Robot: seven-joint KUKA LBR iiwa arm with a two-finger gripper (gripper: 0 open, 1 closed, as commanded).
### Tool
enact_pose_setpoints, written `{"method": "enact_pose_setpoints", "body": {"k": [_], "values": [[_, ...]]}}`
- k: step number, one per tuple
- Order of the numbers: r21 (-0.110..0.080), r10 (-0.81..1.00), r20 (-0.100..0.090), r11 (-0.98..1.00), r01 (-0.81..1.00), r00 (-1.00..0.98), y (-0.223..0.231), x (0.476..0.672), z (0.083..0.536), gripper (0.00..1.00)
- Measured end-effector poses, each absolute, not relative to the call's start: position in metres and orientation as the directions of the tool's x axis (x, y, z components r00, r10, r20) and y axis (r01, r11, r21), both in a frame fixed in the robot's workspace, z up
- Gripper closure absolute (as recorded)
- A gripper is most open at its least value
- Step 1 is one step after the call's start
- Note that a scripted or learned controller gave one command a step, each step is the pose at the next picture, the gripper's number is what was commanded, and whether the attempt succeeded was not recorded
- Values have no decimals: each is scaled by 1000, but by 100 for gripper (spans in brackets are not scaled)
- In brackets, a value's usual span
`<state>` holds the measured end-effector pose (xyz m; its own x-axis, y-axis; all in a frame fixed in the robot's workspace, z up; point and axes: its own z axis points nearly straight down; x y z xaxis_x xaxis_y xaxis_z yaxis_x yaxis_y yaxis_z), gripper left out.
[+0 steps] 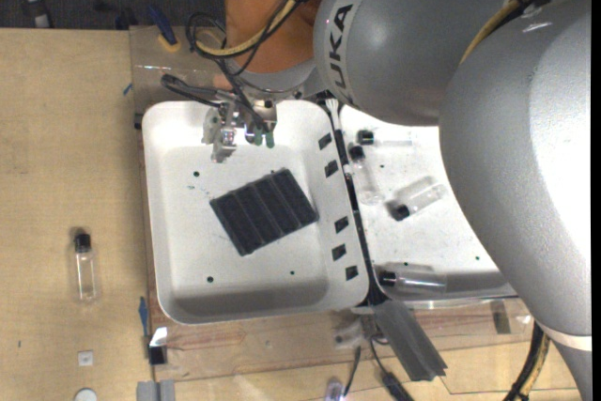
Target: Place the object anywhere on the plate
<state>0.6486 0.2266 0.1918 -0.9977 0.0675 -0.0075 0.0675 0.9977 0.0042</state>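
- Reaching in from the right, the KUKA arm holds its gripper over the far end of the left bin.
- Whether the gripper grips anything I cannot tell; the metal parts there are small and blurred, with a green fleck beside them.
- A dark ribbed plate lies flat on the left bin's floor, turned at a slant, its long axis running from near-left to far-right.
- The plate sits nearer the camera than the gripper and slightly to its right, near but apart.
- Judging from that, a placing move would carry the gripper toward the camera and down onto the plate.
- 3 clear vials with dark caps lie in the right bin, well apart from the gripper; any of them may be the object.
- 1 more vial lies on the bench, left of both bins.
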Motion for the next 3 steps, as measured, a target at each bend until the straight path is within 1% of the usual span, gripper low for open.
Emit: {"method": "enact_pose_setpoints", "body": {"k": [1,2,3], "values": [[4,271,-5,963,271,-963,213,659,91,100],[5,365,-5,931,365,-931,225,659,153,100],[6,312,-6,950,312,-950,226,659,88,100]]}}
